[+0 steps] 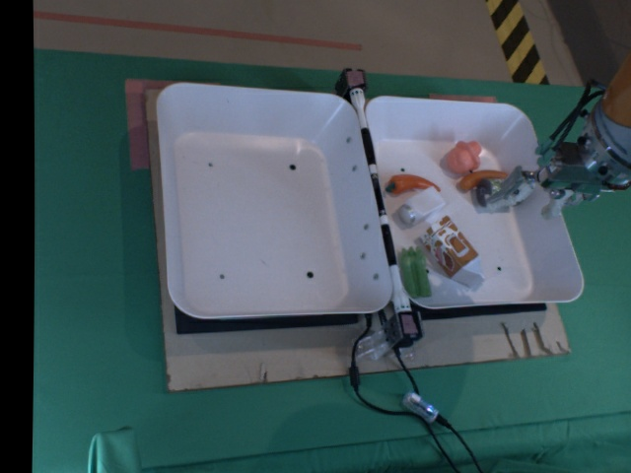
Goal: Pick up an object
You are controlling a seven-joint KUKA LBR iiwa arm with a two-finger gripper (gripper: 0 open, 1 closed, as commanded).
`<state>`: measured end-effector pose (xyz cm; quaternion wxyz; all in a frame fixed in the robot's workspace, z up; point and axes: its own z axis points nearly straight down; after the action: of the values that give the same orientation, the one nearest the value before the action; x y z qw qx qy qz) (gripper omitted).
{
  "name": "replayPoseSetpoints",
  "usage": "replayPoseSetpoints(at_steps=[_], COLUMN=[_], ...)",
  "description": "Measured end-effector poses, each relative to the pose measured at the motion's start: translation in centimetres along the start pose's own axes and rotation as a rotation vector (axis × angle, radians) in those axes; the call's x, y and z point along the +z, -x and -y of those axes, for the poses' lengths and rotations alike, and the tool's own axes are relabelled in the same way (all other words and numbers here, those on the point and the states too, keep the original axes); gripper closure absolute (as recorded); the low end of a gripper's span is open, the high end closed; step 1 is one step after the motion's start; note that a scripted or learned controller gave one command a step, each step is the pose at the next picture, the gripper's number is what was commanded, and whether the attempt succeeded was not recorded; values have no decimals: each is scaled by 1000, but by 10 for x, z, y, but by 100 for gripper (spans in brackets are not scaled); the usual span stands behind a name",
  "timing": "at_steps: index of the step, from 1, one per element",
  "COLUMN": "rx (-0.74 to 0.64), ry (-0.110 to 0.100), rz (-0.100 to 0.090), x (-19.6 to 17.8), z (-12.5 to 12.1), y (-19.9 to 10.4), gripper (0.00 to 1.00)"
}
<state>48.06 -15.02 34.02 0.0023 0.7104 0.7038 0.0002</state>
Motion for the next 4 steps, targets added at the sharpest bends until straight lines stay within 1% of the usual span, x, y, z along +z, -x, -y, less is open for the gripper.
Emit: replayPoseSetpoints(at_steps=[1, 2, 3, 4], rx=[3, 10, 0, -3], ry=[26, 35, 13, 19], rz=[5, 10, 6, 7], x=[119, 106, 153, 153], z=[-20, -22, -87, -115], y=[-10, -8, 39, -11], gripper=[0, 100, 100, 100])
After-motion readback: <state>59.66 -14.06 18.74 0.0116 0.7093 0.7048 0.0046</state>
